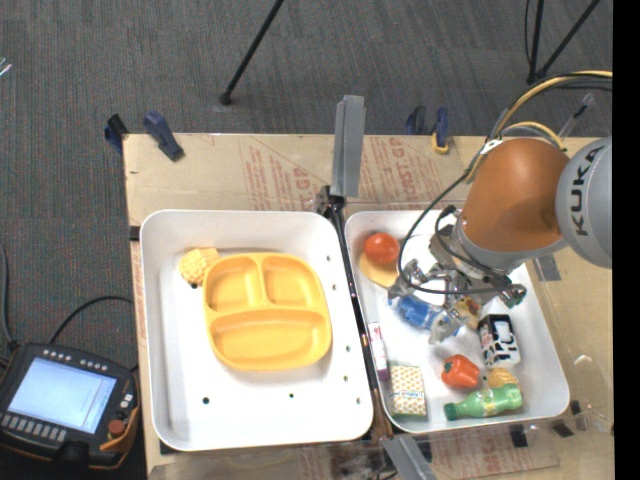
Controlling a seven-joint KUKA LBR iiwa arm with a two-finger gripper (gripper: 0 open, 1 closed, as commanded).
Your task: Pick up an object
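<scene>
Blue and small, the toy bottle [415, 313] lying centre-right of frame under my pincer [440, 303] looks light, rigid, slick, best nipped across its middle, though I cannot tell the pincer's state.

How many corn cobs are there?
2. One corn cob lies in the left bin beside the yellow tray. A second lies in the right bin above the green bottle. The arm may hide more.
</scene>
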